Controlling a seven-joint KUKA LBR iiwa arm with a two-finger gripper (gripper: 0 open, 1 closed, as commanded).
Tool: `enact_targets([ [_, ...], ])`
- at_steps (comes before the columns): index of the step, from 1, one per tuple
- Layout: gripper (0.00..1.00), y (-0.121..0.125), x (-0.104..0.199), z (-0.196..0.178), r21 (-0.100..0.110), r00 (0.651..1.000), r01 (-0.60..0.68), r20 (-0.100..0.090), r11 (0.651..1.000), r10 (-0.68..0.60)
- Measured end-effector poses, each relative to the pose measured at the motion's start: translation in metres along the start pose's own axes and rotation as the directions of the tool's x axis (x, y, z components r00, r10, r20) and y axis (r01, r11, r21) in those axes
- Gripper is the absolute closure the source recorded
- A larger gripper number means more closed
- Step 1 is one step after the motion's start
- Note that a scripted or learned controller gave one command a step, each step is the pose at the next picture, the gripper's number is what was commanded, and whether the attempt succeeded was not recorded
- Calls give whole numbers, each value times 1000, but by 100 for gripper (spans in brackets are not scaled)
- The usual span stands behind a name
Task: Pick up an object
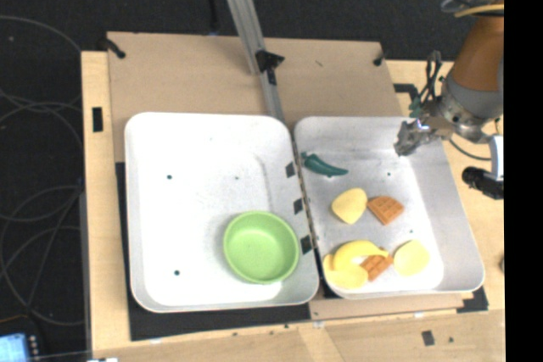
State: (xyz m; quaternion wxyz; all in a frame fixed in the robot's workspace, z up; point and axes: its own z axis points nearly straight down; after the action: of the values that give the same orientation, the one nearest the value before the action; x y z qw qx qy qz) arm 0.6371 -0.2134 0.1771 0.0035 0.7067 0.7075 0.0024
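Where the arm (479, 55) reaches in from the right, found the gripper (411, 137) poised over the far right corner of the right bin (441, 199). Cannot tell from this view whether gripper released or clenched; too small and blurred. Nothing seen grasped in it.

Candidate objects logged in the right bin, all apart from the gripper:
- teal curved piece (324, 166), far left, just beside the wall shared with the left bin;
- yellow rounded piece (349, 205), mid-bin;
- orange waffle-like square (385, 209), just right of the yellow rounded piece;
- large yellow piece (348, 265), near left corner, with a small orange piece (376, 266) lying against its right side;
- pale yellow disc (411, 258), right of that pair, close to the near wall.

Left bin (148, 182): noted one green bowl (261, 246), upright, at the near right corner.

Also recorded: grey metal post (242, 4) slanting down from the far side to the gap between the bins; brown board (195, 72) under both bins; loose cables (38, 174) on the dark floor at left.
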Motion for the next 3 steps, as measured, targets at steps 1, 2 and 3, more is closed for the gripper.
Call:
enact_targets([
  [1,100,5,-4,-65,-1,1000,2,1,1000,-2],
  [2,100,7,-5,-120,0,1000,4,1,1000,-4],
  [3,100,-8,39,-107,8,1000,4,0,1000,-4],
])
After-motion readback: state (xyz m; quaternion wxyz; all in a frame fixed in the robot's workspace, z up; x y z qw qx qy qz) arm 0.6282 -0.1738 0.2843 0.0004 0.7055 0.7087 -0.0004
